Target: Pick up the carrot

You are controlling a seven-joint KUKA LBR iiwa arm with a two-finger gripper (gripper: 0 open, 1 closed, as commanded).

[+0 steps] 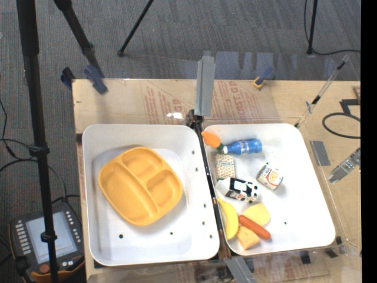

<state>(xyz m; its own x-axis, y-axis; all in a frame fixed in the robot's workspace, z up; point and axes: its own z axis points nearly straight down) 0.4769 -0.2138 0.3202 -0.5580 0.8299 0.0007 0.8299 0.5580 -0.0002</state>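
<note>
**Carrot at the front of the right bin, among crowded toys**

A brown counter (147, 102) is seen from above, its right side cut off at the frame edge. Two white bins are set on it side by side. The left bin (100, 135) is largely taken up by a yellow divided tray (140, 184), laid at a slant. The right bin (306, 205) is filled mainly along its left half, next to the dark seam between the bins.

A handheld screen (41, 237) is partly hidden behind a black tripod leg (36, 128) at the lower left and is cut off at the bottom. A grey upright post (205, 87) is seen behind the seam.

In the right bin, a blue bottle (242, 147) is laid on its side near the back. A banana (228, 217) is laid along the seam at the front. A black and white carton (241, 188) is found just behind it, with a patterned packet (225, 167) further back and a small box (270, 176) to the right.

The carrot (254, 227) is laid slantwise near the front of the right bin, resting against a pale yellow lump (258, 213) and an orange wedge (247, 239), both partly covered by it.

A small orange thing (211, 138) at the back by the seam cannot be made out clearly.

The state of the claw cannot be told.
</note>
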